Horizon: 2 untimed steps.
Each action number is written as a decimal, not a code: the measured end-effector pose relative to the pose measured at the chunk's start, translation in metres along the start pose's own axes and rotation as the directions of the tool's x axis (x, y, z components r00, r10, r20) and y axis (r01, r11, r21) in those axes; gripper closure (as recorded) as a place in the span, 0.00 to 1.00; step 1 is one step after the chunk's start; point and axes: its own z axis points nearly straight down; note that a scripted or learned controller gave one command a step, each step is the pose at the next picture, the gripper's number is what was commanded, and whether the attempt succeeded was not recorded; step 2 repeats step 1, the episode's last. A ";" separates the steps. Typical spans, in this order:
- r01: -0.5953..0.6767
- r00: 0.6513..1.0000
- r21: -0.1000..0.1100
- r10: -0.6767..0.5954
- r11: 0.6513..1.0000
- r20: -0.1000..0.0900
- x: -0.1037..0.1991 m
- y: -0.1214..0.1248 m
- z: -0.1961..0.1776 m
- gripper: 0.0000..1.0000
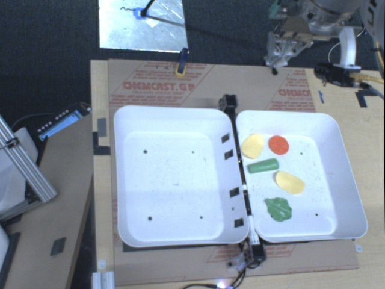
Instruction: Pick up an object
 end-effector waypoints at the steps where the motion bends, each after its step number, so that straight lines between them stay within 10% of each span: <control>1: -0.003 1.000 0.002 0.003 1.000 0.002 -0.092 0.000 0.022 1.00; 2: -0.003 1.000 0.002 0.003 1.000 0.002 -0.092 0.000 0.022 1.00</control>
